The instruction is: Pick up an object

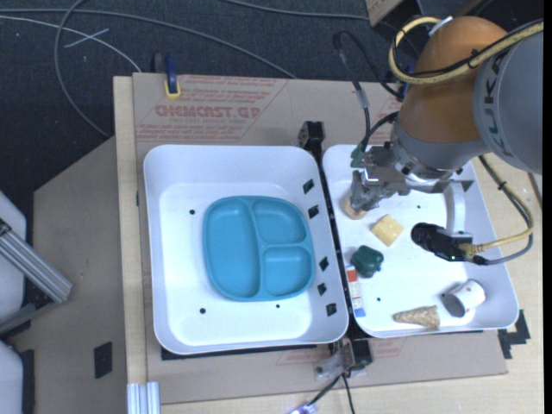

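My gripper (pixel 366 193) hangs low over the upper left part of the right bin (pixel 496 304). A small tan thing (pixel 354 206) shows just below and left of it, partly hidden by the gripper; whether they touch is unclear. A pale yellow block (pixel 387 228) lies just below the gripper. Further toward the front are a dark green object (pixel 368 260), a tan wedge (pixel 417 317) and a white cylinder with a dark end (pixel 465 296).
The left bin (pixel 164 231) holds a blue divided plate (pixel 258 247). A thin red and white stick (pixel 354 285) lies along the right bin's left wall. The arm's grey and orange body (pixel 448 76) looms over the right bin's far side.
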Controlling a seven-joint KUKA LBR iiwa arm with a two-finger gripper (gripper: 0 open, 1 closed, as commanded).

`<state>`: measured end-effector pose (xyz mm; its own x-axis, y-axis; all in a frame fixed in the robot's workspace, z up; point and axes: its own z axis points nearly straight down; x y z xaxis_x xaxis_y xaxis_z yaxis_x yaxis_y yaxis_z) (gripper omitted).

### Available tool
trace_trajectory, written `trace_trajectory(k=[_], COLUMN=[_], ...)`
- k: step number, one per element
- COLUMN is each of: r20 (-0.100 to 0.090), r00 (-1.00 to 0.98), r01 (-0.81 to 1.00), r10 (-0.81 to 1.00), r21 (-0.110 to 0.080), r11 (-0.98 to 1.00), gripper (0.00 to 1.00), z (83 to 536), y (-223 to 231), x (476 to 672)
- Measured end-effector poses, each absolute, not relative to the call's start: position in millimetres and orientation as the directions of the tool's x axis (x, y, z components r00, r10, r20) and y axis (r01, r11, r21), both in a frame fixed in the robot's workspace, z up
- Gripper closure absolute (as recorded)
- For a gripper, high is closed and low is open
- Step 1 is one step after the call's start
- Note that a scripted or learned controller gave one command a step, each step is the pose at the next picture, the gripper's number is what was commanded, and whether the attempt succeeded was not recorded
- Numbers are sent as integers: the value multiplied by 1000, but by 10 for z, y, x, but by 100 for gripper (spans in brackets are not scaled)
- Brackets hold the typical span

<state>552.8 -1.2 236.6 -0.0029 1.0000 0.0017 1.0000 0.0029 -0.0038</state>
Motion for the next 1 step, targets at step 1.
trace_trajectory(k=[1], r20=[2], r00=[-5], r01=[1000], r10=[1000], r21=[-2], r11=[5], gripper=[100], z=[2444], y=[489], x=[5426])
